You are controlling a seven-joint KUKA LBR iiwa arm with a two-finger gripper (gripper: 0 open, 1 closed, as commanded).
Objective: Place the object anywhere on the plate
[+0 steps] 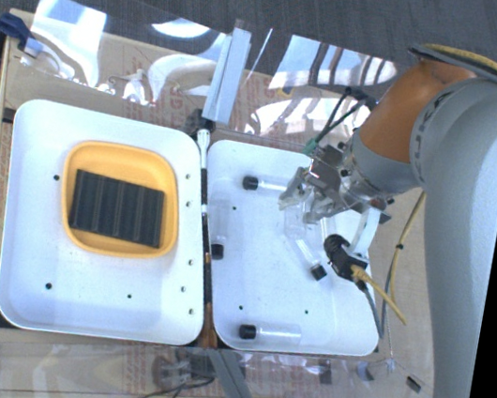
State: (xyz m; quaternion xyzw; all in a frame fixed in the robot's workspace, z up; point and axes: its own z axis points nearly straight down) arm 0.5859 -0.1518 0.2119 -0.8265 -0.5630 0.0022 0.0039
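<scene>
Reaching low into right bin (354, 331)

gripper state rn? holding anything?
Gripper: cannot be told. It sits low over the right bin, with nothing visibly held; the yellow plate is in the left bin.

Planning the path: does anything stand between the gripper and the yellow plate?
Only the adjoining bin rims run between the gripper, over the right bin, and the plate in the left. A dark ridged slab covers the plate's middle.

left white bin (14, 285) | right white bin (239, 308) | clear panel (228, 71) upright behind
</scene>
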